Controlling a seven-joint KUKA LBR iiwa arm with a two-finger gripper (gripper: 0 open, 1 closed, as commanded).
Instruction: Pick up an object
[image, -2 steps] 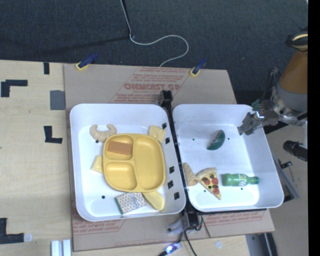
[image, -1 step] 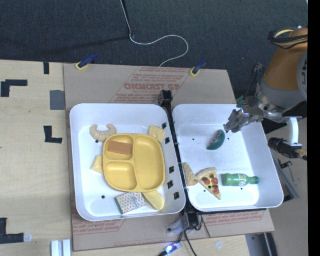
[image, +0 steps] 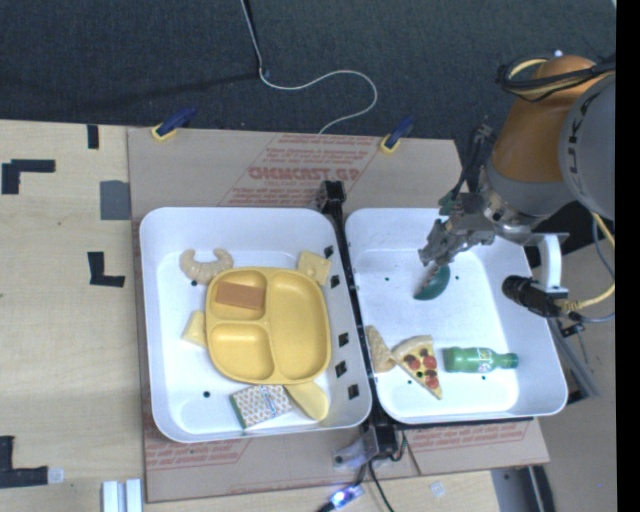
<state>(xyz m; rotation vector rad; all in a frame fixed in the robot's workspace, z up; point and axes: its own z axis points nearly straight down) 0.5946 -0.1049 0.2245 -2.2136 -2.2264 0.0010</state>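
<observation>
Camera view notes: gripper (image: 441, 262) is hanging over the right bin (image: 520, 400), near its far edge, directly above a small teal object (image: 433, 287). Contact is unclear, and I cannot tell whether the gripper is released or clenched. Judgement: descending squarely over the teal piece and closing low against the bin floor is looking wisest. Pizza slice (image: 421, 362) and green bottle (image: 478, 359) are lying near the near edge. Left bin (image: 160, 330) is carrying a yellow tray (image: 285, 330). Bins are resting on cardboard (image: 290, 170) over the table (image: 60, 330).
</observation>
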